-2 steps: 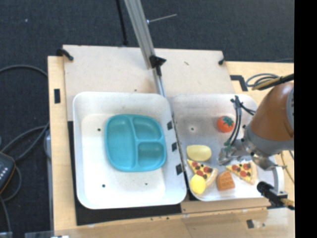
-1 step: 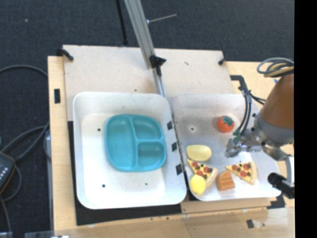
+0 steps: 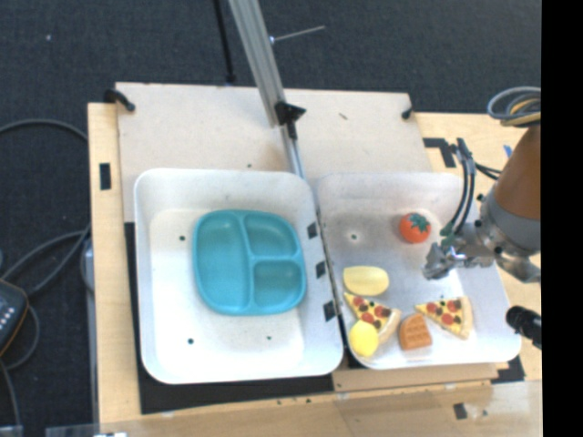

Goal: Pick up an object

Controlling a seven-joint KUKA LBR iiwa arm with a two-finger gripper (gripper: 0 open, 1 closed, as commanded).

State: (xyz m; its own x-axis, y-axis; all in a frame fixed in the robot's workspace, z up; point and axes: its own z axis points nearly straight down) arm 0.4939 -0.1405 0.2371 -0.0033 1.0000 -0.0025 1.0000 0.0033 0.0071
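Observation:
The right bin [image 3: 383, 198] holds a red tomato [image 3: 414, 228], a pale yellow potato-like piece [image 3: 365, 280], two pizza slices [image 3: 372, 314] [image 3: 448, 315], a yellow lemon [image 3: 363, 340] and an orange bread piece [image 3: 414, 332]. My gripper [image 3: 439, 266] hangs over the right side of this bin, just below and right of the tomato and above the right pizza slice. No object shows between its tips.
The left bin [image 3: 155, 198] carries a turquoise divided plate [image 3: 248, 262]. A slanted metal pole [image 3: 260, 48] rises from the bench behind the bins. Cables [image 3: 515, 103] lie at the far right. Bare bin floor shows around the tomato's left.

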